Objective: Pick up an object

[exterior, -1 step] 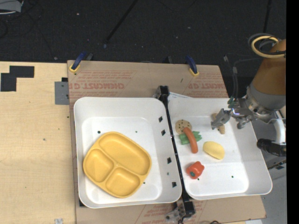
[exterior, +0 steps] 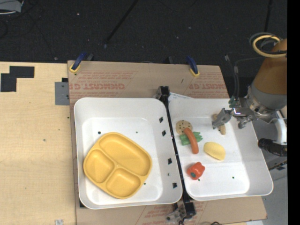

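Two shallow white bins side by side on a cardboard-covered bench: the left bin (exterior: 84,125) with a yellow three-compartment tray (exterior: 117,164), the right bin (exterior: 253,182) with toy food. Near the divider, a round tan cookie (exterior: 183,125) touching a carrot (exterior: 191,141) laid over a green leafy piece (exterior: 195,137); just right of these a yellow lemon-shaped piece (exterior: 214,150), and nearer the front a red pepper (exterior: 196,170) lying apart. Above the right bin's far-right part, the gripper (exterior: 221,121) low, a small tan piece (exterior: 222,129) just beneath its tips, contact and finger spread impossible to tell.
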{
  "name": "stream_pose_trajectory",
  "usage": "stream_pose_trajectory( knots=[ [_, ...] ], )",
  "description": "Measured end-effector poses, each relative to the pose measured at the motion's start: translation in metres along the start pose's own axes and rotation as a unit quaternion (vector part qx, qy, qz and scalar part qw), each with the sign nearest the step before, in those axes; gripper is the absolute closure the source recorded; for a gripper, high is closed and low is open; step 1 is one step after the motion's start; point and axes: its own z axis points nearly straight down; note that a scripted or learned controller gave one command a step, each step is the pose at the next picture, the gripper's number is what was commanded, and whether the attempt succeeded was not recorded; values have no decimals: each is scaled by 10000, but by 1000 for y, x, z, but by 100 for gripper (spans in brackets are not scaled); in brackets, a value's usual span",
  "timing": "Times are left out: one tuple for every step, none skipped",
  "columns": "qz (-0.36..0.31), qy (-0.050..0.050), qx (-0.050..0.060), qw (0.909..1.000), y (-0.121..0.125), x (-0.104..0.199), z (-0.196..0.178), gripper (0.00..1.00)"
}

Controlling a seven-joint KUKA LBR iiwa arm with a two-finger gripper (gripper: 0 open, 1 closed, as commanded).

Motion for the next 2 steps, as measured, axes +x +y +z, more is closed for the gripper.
stream_pose_trajectory(
  knots=[
    [-1,2,17,10000,2,-4,44,0],
    [-2,4,19,10000,-4,5,96,0]
  ],
)
